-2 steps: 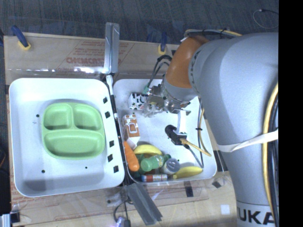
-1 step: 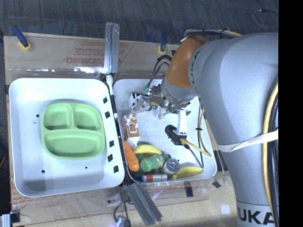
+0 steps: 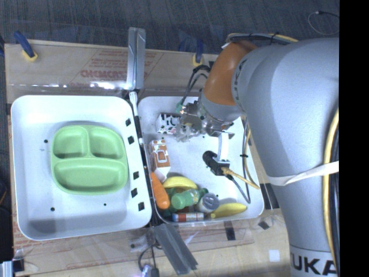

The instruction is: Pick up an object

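Far to the left of the pincer (image 3: pixel 187 126) sits a green tray (image 3: pixel 89 157) with three parts, alone in the left bin (image 3: pixel 23 172), and nobody can tell if the pincer is wide or narrow because the arm covers it. Below the pincer, in the right bin (image 3: pixel 253 203), the things to pick from are piled at the near wall: a carrot (image 3: pixel 160 192), two bananas (image 3: pixel 180 183), a green bottle (image 3: pixel 185 199). To grab one well, it should probably come straight down on the top banana, since the bare white floor just below the pincer gives room to move and the walls do not.
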Controlling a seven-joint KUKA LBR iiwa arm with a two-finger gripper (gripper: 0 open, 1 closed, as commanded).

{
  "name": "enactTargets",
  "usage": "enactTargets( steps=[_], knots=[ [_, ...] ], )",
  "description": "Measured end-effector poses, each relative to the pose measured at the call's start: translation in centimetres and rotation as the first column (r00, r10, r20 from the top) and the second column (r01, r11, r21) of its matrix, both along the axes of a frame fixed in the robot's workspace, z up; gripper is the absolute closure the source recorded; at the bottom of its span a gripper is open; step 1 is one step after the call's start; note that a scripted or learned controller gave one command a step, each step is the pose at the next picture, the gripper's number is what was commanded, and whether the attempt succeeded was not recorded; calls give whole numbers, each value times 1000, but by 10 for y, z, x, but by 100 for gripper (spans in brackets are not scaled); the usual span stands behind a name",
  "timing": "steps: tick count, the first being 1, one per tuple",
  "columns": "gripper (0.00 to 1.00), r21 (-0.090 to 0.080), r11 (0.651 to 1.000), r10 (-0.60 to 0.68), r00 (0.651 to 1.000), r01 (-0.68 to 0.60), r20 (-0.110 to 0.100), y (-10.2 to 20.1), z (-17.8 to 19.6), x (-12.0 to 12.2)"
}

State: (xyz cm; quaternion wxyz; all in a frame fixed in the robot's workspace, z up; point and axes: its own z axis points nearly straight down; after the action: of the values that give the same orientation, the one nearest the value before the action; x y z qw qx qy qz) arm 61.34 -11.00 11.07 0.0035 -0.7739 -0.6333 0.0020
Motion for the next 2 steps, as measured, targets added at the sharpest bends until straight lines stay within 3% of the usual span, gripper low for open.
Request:
enactTargets(
  steps=[1, 2],
  knots=[
    [0, 0, 1000, 0, 1000, 0, 0, 0, 0, 0],
    [0, 1, 975, -224, 974, 224, -41, 16, -14, 35]
  ],
)
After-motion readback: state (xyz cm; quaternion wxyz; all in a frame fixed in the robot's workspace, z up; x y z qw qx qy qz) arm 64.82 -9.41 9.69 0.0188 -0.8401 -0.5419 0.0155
